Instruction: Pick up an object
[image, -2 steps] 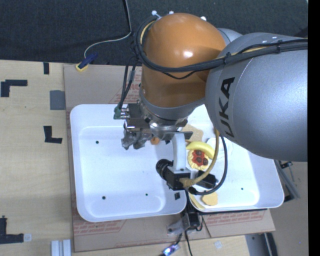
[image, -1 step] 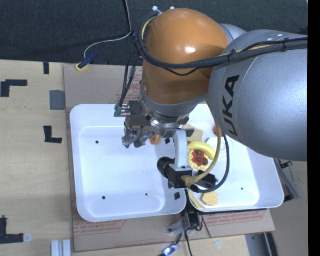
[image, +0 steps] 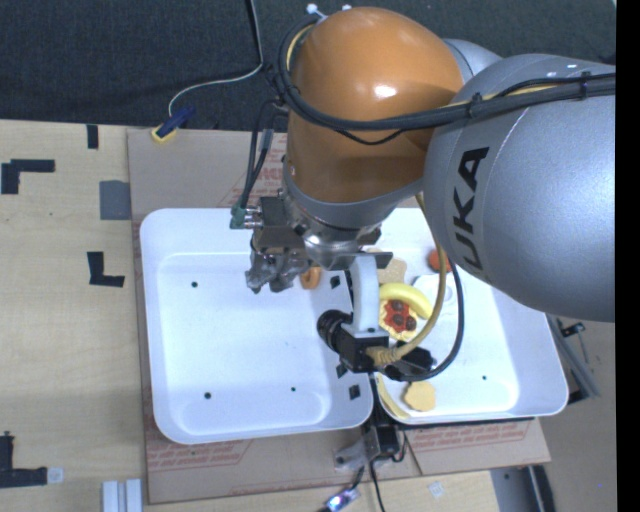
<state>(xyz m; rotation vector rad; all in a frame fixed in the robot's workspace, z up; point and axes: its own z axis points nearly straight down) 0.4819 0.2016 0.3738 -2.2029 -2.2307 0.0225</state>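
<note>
- The grey arm (image: 530, 180) with its orange band (image: 370, 90) reaches in over both bins, and its bulk hides the far edge of the right bin (image: 500, 360).
- The gripper (image: 270, 278) hangs low over the left bin (image: 230, 340), toward the far right corner.
- Released or clenched? Cannot tell from this angle, and nothing can be seen held in it.
- A small orange piece (image: 313, 277) sits just beside the gripper, on the side toward the right bin.
- In the right bin, a yellow toy with red on it (image: 400, 310) lies near the left edge.
- An orange item (image: 437, 260) peeks out toward the far edge, under the arm.
- A pale yellow piece (image: 421, 397) rests in the near left corner.
</note>
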